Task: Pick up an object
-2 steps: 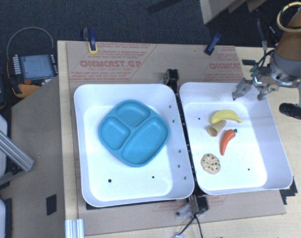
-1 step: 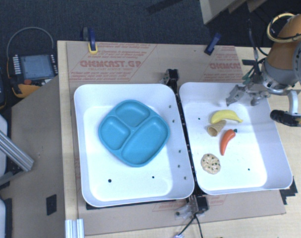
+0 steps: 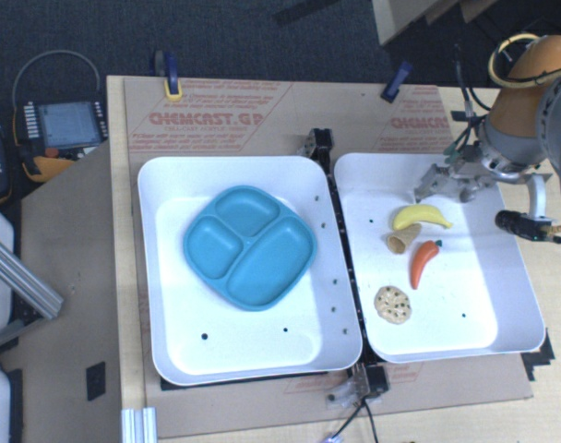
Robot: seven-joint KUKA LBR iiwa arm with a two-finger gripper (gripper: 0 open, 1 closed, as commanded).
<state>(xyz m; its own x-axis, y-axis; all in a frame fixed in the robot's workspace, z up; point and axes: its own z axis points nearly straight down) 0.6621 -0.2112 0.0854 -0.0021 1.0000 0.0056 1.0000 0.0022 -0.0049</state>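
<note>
A yellow banana (image 3: 423,216) lies on its side just below the gripper (image 3: 444,184), curved ends turned down. A tan ice cream cone (image 3: 401,239) touches the banana's left end. An orange carrot (image 3: 424,261) lies slanted farther below the gripper, near the banana. A round speckled cookie (image 3: 392,304) rests flat, farthest from the gripper.

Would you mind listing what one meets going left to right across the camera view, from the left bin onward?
Left bin → blue plate → right bin → cookie → carrot → claw
</note>
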